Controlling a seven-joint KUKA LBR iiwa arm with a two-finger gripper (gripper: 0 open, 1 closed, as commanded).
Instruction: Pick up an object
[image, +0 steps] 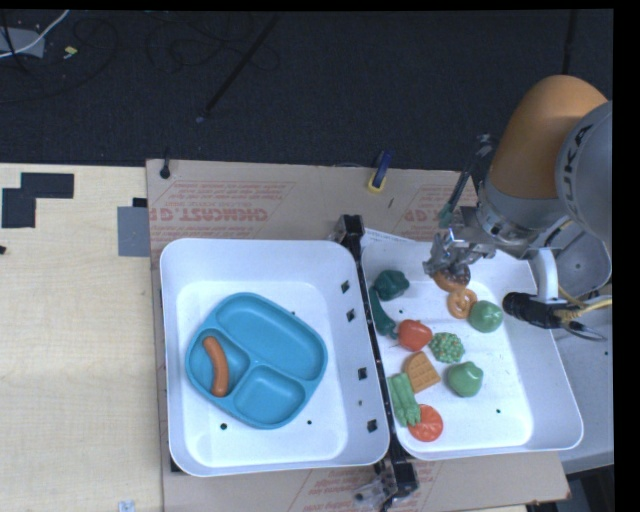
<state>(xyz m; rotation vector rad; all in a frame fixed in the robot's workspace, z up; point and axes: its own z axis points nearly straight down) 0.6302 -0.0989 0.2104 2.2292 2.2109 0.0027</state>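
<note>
Overhead view of the bench with two white bins; the right bin (545, 425) serves as landmark. The arm (545, 150) reaches in from the right, and its gripper (452, 268) hangs low over the bin's upper part, directly above an orange pretzel (460, 299) and close enough that contact cannot be judged. Whether the gripper is open or closed cannot be told, and nothing is visibly held. The candidate objects lie crowded in this bin: a green ball (486, 317) touching the pretzel's right side, a dark green piece (389, 285) near the bin's upper left corner, a tomato (414, 334) and broccoli (447, 347) at centre, a waffle (421, 372) and a green pepper (464, 379) below them, and a bean pod (404, 399) beside a red slice (427, 424) near the lower edge. The left bin (190, 270), adjoining the right bin's left wall, holds a blue tray (280, 345) with a sausage (215, 364) in one compartment. Probable risks: because the pretzel is flat and abuts the ball, a descent slightly off centre could push either aside instead of enclosing one; a grip on the pretzel's thin ring may slip on lifting; closing across both items could wedge them and release both.
</note>
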